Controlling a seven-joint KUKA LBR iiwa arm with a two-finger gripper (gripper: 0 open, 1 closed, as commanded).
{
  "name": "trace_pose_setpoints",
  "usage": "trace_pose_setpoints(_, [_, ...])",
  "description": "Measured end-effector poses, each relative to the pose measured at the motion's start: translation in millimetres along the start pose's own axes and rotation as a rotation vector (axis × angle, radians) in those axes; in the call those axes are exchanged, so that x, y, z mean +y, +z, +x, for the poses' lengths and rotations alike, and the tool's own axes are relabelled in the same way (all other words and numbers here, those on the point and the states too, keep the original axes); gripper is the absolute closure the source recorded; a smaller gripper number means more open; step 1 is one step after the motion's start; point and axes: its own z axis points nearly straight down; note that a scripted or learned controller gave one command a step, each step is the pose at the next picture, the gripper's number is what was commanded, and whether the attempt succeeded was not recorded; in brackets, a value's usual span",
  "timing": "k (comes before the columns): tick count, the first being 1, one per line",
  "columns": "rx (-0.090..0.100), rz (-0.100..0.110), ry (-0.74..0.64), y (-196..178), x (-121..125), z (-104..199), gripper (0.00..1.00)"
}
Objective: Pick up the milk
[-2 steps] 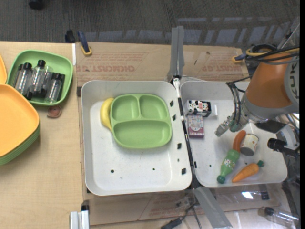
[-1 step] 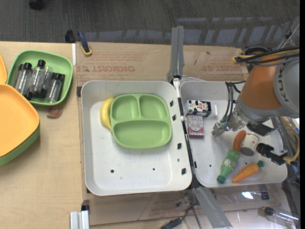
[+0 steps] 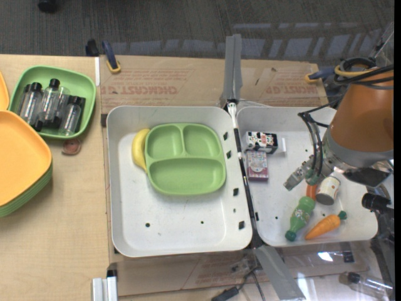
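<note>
At the far left of the bench, a stack of smooth orange plates [image 3: 22, 162] sits beside a green square bowl [image 3: 84, 89] with rounded corners, which holds several small clear bottles [image 3: 50, 106] with dark caps. The bench top [image 3: 81, 231] is pale wood, with brown cardboard [image 3: 163, 83] spread under the bins.

The left bin [image 3: 125, 218] is shallow, white and glossy. A green plastic plate [image 3: 185, 158] split into three sections lies in its upper half, and a yellow curved thing [image 3: 138, 149] pokes out from under the plate's left edge; what it is cannot be told.

The milk [image 3: 262, 142] lies in the right bin [image 3: 276, 231], near its upper left corner, close to the wall between the two bins. It is a small boxy carton on its side, white with black patches. Just below it lies a flat mauve packet [image 3: 257, 165], touching or nearly touching it.

Further right, well apart from the milk, the claw [image 3: 304, 175] hangs low over the middle of the bin, under the grey and orange arm [image 3: 366, 121]. Whether it is wide or narrow cannot be told, and nothing is seen held in it. Crowded beneath it are a small white cup [image 3: 328, 190] on its side, a small orange piece [image 3: 311, 191], a green bottle [image 3: 299, 218] lying down and a carrot [image 3: 324, 226]. Nothing lies on top of the milk.
</note>
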Motion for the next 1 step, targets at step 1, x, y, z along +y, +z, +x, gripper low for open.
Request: trace_pose_setpoints(1, [-0.001, -0.001, -0.280, 94.2, 63.1, -67.7, 1.00])
